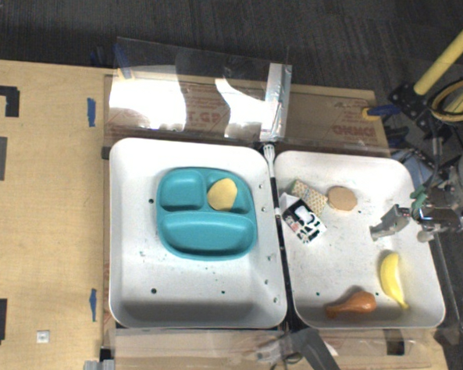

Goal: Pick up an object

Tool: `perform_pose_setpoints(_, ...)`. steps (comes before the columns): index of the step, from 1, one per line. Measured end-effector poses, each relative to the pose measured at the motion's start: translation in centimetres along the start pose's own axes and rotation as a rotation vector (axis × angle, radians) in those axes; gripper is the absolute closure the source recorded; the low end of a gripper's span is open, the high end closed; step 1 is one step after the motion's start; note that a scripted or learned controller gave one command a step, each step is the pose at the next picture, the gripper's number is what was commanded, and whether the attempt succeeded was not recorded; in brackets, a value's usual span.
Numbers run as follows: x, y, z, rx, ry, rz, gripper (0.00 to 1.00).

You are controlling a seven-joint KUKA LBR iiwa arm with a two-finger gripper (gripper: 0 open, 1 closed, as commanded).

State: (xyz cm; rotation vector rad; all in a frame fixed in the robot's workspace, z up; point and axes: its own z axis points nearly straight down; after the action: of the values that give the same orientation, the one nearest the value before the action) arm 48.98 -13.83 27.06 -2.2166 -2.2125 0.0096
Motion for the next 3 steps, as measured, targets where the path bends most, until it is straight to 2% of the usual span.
perform_pose_setpoints(1,-4.94,0.27,16.10,-0.011,-0.004,-0.049,0.00)
perform_pose_setpoints(2,-4.86,0.13,15.54,-0.002,-0.001,-0.046,1.00)
perform_pose_setpoints(3,-4.77,-0.06,15.91,0.005,0.002,-0.047,0.00)
